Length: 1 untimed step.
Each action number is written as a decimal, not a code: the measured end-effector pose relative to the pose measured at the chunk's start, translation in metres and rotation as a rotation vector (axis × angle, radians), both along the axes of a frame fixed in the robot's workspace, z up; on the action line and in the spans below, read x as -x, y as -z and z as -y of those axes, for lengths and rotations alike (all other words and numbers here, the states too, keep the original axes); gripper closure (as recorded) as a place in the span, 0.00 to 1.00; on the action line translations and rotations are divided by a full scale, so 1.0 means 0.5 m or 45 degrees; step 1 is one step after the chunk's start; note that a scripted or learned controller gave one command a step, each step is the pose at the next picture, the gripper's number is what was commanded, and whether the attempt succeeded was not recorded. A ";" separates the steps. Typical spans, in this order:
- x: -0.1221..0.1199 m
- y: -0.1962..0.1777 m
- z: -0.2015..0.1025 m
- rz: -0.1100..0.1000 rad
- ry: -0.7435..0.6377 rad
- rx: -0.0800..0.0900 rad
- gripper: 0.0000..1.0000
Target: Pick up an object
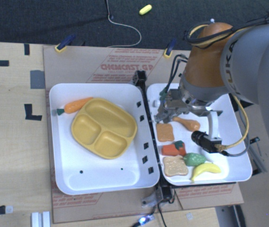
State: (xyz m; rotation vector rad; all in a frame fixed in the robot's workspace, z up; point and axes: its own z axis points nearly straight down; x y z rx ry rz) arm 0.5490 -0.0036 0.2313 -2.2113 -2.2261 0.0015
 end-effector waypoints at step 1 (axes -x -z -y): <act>0.037 0.020 -0.084 -0.002 0.003 0.002 1.00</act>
